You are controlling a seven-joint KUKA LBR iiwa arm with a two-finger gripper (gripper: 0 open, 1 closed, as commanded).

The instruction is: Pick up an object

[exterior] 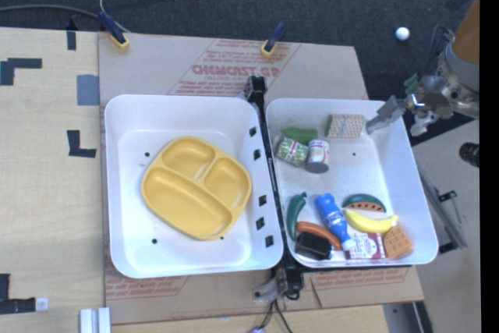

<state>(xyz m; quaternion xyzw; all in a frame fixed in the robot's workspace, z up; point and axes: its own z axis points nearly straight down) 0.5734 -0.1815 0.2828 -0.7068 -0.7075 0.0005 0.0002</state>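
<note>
We find the pickable objects clustered in the right bin [405, 191]: a banana [370, 221], blue bottle [334, 219] and green can [294, 150], loosely piled, so a descent from above reaches them. The left bin [117, 191] holds a yellow tray [196, 186]. The claw [387, 115] waits at the right bin's far right rim, holding nothing; we cannot tell its opening.

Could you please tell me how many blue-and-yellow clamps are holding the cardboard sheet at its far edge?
2: one clamp at the cardboard sheet's far-left corner, another clamp midway along its far edge.
</note>
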